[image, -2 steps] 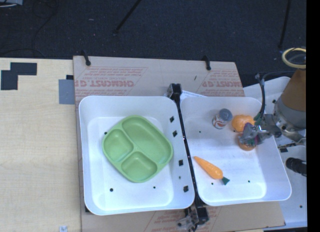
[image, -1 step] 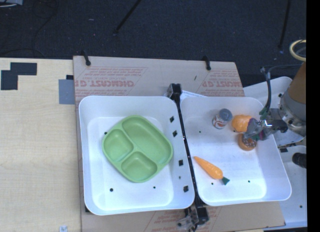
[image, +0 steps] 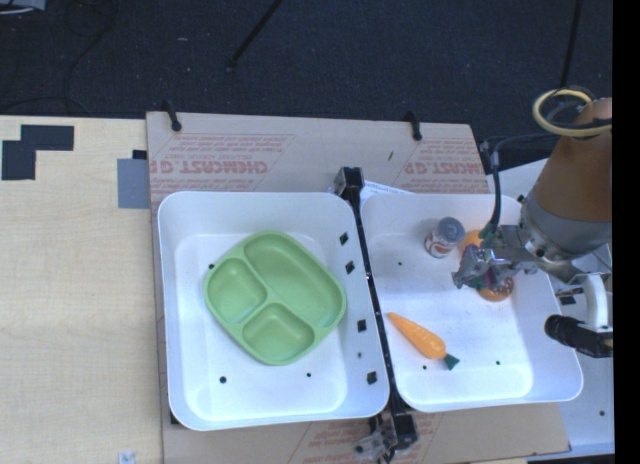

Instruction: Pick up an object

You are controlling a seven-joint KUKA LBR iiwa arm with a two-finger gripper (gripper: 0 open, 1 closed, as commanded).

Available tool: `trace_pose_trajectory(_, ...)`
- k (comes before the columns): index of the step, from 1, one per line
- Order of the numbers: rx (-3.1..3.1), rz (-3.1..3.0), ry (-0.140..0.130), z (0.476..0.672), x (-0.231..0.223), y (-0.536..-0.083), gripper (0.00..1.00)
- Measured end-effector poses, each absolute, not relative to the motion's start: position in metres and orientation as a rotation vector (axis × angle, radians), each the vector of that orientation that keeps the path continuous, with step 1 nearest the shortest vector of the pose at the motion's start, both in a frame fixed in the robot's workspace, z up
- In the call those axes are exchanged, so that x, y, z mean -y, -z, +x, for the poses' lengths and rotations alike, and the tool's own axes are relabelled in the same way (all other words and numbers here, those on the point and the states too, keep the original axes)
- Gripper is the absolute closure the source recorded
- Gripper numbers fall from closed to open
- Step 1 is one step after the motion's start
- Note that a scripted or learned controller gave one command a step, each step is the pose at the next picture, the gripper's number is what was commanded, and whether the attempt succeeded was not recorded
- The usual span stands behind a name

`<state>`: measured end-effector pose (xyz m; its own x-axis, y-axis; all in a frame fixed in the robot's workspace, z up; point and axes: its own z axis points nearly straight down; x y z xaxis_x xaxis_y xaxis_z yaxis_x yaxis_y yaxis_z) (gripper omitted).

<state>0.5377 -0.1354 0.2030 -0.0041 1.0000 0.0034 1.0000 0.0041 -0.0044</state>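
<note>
One pincer [image: 484, 270] over right bin [image: 560, 377], partly hiding orange obj [image: 496, 290]; spread/pressed state unclear.

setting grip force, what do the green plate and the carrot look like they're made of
Green plate: most likely moulded plastic, with an even pale green colour, a smooth satin sheen and rounded walls between its three compartments.
Carrot: probably a plastic or rubber toy, uniformly bright orange with a small teal tip. It is too small to judge whether it is hard or soft.
</note>
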Motion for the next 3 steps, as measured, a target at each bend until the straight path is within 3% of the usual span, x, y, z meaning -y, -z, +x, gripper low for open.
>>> trace_pose_trajectory(2, 2.224, -2.213, 0.0, 0.523, 0.039, -0.225, 1.0)
trace_pose_trajectory(3, 2.222, -2.214, -0.004, 0.518, -0.014, -0.214, 1.0)
